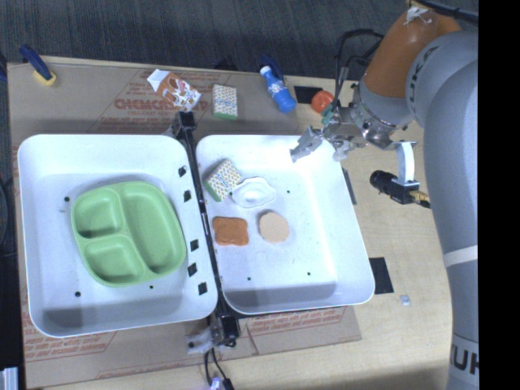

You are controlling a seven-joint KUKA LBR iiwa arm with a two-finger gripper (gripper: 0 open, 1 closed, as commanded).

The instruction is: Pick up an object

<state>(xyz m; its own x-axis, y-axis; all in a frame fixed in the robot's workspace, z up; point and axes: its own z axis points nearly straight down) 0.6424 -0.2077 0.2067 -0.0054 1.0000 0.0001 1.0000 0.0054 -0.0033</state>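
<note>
Grey two-finger gripper (309,146) fingers spread, nothing held, above right white bin (341,218) far-right corner. Brown toast-like square (231,231), tan round disc (275,227) near bin centre; pick not started.

Even, bright overhead lighting; mild glare on the white bins (49,299); soft shadows inside their near walls. Focus slightly soft throughout, background beyond them dim.

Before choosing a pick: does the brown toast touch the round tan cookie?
Apart: the camera view shows bare white bin floor between the brown toast and the round tan cookie.
</note>
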